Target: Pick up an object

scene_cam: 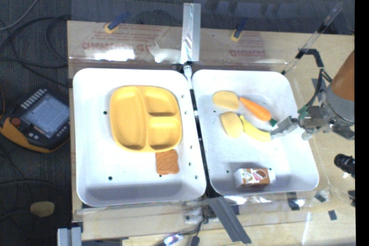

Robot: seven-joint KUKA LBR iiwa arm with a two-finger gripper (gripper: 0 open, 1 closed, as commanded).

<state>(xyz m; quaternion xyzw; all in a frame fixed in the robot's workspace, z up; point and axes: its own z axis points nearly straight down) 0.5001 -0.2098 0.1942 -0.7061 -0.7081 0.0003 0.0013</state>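
Flanking a metal divider (191,31), two white bins (92,181), grey carpet (34,26), jaws' grip unreadable.

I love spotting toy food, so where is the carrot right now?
The carrot lies in the right bin, toward its far side, just right of a pale bread roll and above the yellow banana.

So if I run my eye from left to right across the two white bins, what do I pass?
Yellow divided tray → brown square piece → pale yellow pieces → small brown carton → gripper → arm's orange band. The carrot and the banana-like piece overlap neighbours sideways, so I leave them out.
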